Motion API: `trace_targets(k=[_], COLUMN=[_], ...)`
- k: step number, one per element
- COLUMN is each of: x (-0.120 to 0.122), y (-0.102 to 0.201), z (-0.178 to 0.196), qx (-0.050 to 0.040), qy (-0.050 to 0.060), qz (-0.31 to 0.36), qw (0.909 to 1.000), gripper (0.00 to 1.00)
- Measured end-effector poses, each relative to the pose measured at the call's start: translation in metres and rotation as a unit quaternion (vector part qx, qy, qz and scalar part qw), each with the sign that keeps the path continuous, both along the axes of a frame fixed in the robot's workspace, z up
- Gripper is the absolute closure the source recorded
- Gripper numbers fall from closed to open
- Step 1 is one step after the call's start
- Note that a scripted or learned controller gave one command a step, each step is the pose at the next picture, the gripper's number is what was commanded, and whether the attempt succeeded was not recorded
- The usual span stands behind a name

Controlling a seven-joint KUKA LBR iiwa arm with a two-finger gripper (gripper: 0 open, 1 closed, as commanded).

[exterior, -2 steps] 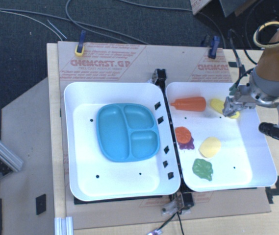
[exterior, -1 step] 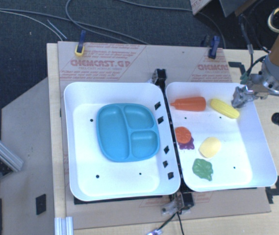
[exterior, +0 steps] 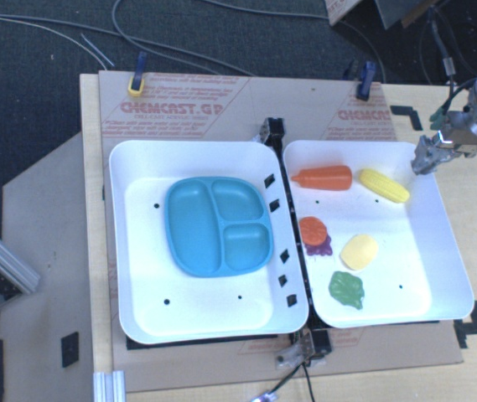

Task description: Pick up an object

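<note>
Two white bins side by side on the worktop [exterior: 179, 90]. Left bin [exterior: 137, 308], centre-left of the frame, holds a blue sectioned plate [exterior: 218, 224] lying flat, mid-bin. Right bin [exterior: 439, 266], centre-right, holds five toy foods: orange carrot [exterior: 323, 177] near the top left corner, yellow corn [exterior: 384, 185] just to its right, tilted; orange-and-purple piece [exterior: 313, 234] below the carrot by the divider; pale yellow lemon-like piece [exterior: 359, 251] mid-bin; green leafy piece [exterior: 346, 289] below it. Hand [exterior: 425, 159] at the upper right of the frame, over the right bin's top right corner, near the corn but apart from it. Nothing visible between its tips; spread or pressed together, cannot tell.
</note>
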State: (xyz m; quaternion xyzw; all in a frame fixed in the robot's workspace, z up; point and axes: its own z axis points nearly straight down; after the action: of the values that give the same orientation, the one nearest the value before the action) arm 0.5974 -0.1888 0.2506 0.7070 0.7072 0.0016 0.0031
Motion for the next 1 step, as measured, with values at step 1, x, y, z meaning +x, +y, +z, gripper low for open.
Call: trace_targets(k=[1], x=[0.0113], y=[0.0545], z=[-0.0056], qx=[0.0020], qy=[0.003], qz=[0.003], qw=[1.0000], gripper=[1.00])
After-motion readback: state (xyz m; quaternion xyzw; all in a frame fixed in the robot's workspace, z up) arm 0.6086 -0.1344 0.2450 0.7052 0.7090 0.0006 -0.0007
